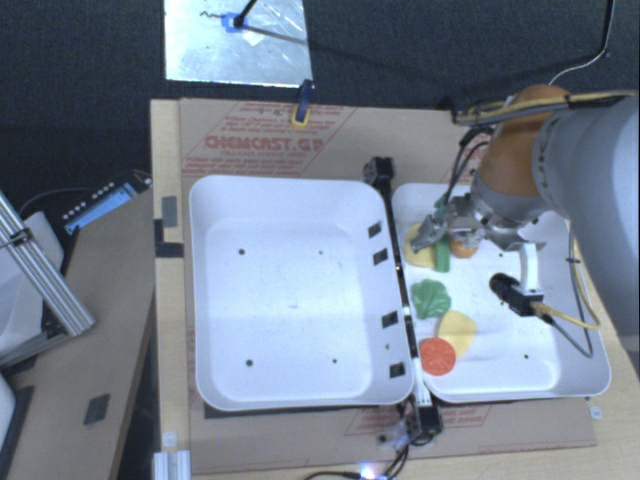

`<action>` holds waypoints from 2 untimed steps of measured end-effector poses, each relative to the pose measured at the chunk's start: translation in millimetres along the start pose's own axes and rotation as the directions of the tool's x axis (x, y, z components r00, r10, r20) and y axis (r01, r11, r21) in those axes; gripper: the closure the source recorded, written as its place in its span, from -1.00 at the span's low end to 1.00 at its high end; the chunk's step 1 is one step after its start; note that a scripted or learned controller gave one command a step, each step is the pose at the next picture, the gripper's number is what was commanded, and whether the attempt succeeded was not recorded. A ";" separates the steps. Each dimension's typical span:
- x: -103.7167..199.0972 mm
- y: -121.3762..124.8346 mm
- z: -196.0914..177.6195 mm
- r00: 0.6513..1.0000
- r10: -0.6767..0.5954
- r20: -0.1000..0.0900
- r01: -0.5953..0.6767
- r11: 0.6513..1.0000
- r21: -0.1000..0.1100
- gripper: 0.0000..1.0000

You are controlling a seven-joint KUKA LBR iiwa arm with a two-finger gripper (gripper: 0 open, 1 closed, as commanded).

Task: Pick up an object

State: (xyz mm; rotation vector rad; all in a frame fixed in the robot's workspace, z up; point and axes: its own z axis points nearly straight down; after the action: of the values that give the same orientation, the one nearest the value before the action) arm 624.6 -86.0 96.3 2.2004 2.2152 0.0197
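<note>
Grey claw (441, 230), grip state unclear, hovers over yellow toy (423, 246) in right bin (570, 373).

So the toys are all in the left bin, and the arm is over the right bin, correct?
Not quite. The camera view shows the toys, including the green piece and the red disc, in the right bin, not the left bin. The arm is over the right bin, as you said, with its pincer low among them.

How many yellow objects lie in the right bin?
2. One yellow piece lies near the front, touching the red disc. Another yellow piece lies further back, beside the gripper; the arm may hide more.
</note>
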 end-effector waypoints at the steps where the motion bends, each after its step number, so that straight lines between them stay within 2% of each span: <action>1: -3.0 39.9 10.9 1.000 0.000 -0.004 0.000 1.000 0.014 -1.00; 2: 42.8 49.4 -95.5 1.000 -0.003 -0.006 0.003 1.000 0.009 -1.00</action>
State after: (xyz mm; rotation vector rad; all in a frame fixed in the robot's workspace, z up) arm 671.6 -42.4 192.7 2.2045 2.2259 0.0156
